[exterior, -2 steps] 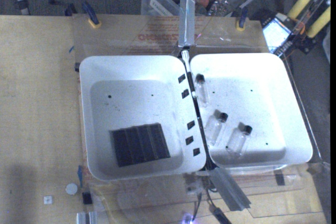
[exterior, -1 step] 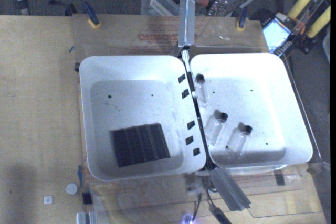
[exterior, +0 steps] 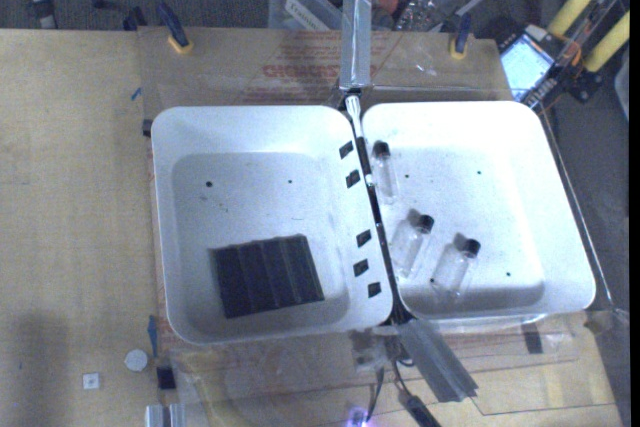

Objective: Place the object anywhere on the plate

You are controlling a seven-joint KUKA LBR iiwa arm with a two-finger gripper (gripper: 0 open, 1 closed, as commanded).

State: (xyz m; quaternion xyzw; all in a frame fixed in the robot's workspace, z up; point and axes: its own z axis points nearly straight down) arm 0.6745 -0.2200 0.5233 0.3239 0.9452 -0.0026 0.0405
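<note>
- Three clear vials (exterior: 452, 261) with black caps lie in the right bin (exterior: 520, 145): light, rigid, slippery, prone to rolling.
- Best taken across the body, just below the cap.
- The dark ridged plate (exterior: 268, 275) lies in the left bin (exterior: 200, 140).
- Jaws' state: cannot tell.

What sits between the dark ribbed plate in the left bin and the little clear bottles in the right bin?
In the camera view, the two bins' adjoining white walls with small black tabs separate the dark ribbed plate from the clear black-capped bottles.

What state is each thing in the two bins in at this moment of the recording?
Dark plate: lying flat in the left bin, nothing on it.
Bottle near the divider: on its side in the right bin, black cap on.
Middle bottle: on its side, capped.
Right bottle: on its side, capped, apart from the middle one.
</note>
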